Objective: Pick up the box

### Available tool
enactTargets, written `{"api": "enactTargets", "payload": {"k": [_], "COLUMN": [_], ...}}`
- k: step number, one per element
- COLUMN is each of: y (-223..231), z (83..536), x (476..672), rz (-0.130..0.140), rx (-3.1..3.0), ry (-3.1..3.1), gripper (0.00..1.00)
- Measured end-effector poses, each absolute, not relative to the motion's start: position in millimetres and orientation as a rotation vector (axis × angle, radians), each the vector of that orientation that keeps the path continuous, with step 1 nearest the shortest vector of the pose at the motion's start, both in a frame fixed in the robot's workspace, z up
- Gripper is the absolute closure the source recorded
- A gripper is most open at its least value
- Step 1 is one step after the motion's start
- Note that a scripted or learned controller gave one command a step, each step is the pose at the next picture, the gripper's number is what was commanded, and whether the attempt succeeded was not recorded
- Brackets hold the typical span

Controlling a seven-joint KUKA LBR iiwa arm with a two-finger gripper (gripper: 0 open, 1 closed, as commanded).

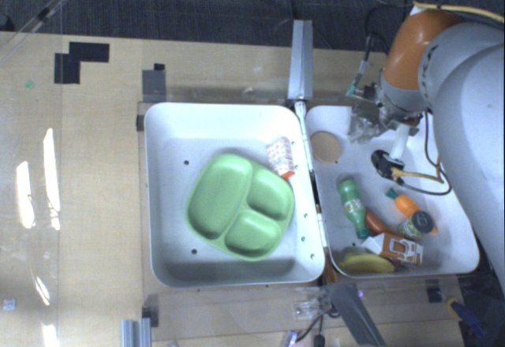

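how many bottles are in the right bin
2. A green bottle lies near the bin's middle left; an orange bottle with a dark cap lies to its right, just above the box. The arm may hide more.

Grey arm (pixel 465 101) showing an orange band (pixel 414 42)
Thin cables are trailing along its rounded, glossy casing.

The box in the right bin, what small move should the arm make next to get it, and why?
Probably travel toward the near end of the right bin. The claw sits at the far end by the brown disc, while the box lies at the near end, between the banana and an orange bottle.
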State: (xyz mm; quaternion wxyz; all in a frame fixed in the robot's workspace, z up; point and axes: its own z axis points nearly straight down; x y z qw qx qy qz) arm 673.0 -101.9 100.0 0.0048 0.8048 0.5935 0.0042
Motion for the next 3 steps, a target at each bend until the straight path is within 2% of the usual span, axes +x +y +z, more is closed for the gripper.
{"api": "enactTargets", "payload": {"k": [1,2,3], "y": [-97.8,-99.1,-97.3], "z": [87.4,87.2,100.4], "x": [670.6,670.0,672.7], "rz": [0.006,0.003,0.013], "rx": [2.513,2.514,2.504], "ry": [1.877,1.877,1.881], "gripper": [1.0,0.0,1.0]}}
